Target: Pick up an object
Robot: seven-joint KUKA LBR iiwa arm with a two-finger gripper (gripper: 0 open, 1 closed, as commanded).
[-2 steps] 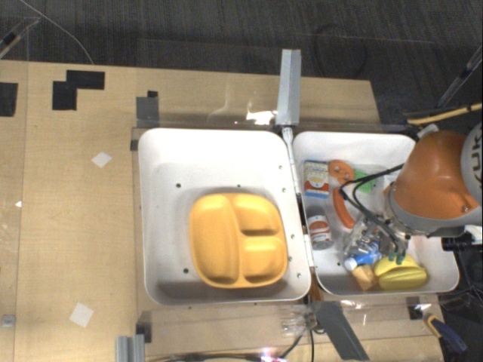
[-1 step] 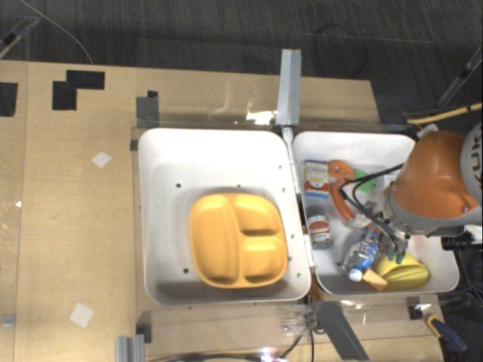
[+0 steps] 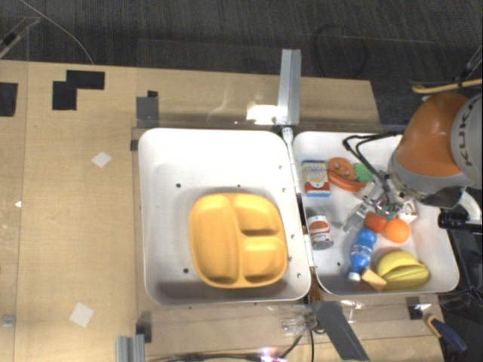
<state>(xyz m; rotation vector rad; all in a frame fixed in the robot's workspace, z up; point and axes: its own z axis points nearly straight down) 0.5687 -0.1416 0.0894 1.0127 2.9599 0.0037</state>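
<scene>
Over right bin (image 3: 445, 277) | gripper (image 3: 375, 208) above orange (image 3: 397, 231) (nearly touching) | blue bottle (image 3: 361, 252) beside

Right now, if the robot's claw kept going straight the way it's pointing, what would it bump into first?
Probably the blue bottle. The gripper points down and toward the left of the right bin, and the bottle lies just beyond its tips. The orange ball sits off to the side. Height is hard to judge from above.
</scene>
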